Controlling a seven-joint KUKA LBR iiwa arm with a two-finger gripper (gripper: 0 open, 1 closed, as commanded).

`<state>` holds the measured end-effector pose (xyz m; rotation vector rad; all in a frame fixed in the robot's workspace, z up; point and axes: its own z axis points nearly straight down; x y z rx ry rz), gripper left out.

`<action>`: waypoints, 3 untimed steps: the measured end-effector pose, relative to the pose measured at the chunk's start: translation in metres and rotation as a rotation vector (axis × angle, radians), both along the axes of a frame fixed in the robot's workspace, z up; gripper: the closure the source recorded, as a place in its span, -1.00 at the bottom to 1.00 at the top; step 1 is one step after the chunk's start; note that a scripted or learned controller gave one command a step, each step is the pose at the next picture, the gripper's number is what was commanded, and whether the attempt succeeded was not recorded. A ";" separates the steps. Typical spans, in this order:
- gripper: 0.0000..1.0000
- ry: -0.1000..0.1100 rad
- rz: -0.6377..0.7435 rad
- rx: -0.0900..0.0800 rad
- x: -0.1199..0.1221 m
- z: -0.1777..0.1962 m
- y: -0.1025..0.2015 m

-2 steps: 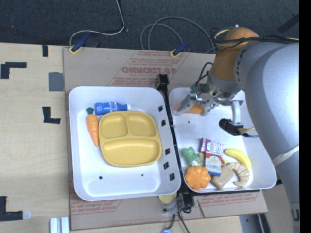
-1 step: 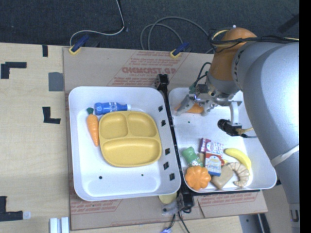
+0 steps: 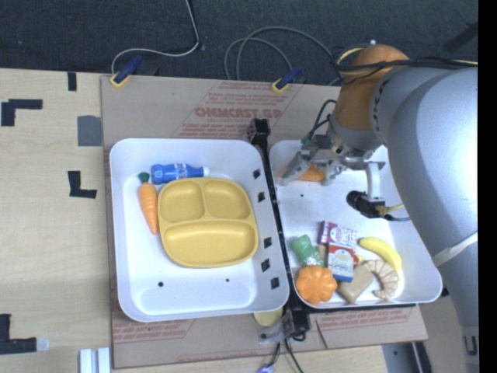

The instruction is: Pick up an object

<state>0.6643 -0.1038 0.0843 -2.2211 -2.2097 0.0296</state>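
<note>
The gripper [image 3: 311,169] sits low at the far-left corner of the right bin [image 3: 423,286], near the divider between the 2 bins. Its fingers look apart, with a small orange piece [image 3: 312,175] showing between them; whether they actually grip it I cannot tell. That piece is too hidden to read its long axis or heading.

Risks, as I judge them: the piece lies close to the bin wall, so a finger could strike the wall or push the piece away instead of closing on it. A lift with a shallow hold could drop it. The other items, banana [image 3: 380,252] and pumpkin [image 3: 315,284], crowd the near edge, well apart.
</note>
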 end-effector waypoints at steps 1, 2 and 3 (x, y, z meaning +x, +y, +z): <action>-1.00 0.004 0.006 0.017 0.001 0.000 -0.011; -1.00 0.002 0.004 0.009 0.001 0.000 -0.008; -1.00 0.000 0.001 0.003 0.000 0.000 -0.006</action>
